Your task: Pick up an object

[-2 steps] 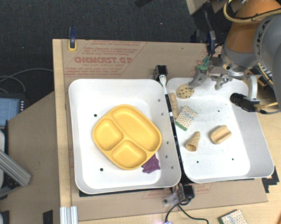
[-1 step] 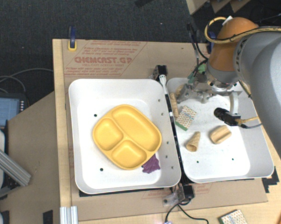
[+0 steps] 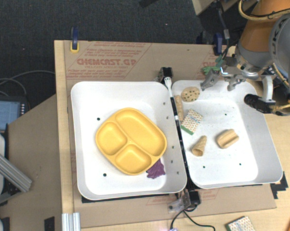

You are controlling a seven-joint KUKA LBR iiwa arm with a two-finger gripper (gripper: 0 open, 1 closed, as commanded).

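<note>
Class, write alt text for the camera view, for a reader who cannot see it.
A grey robot arm with its gripper hangs over the far edge of the right bin, which holds a cookie, a wrapped packet, a cone and a roll. The left bin holds a yellow tray.

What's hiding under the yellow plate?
A purple toy pokes out from under the yellow plate's near edge, resting on the left bin. How far it runs underneath, and anything else below, is covered.

The arm is grey metal with a broad orange band above the wrist, a yellow cable looping beside it, and a pale metallic pincer.
</note>
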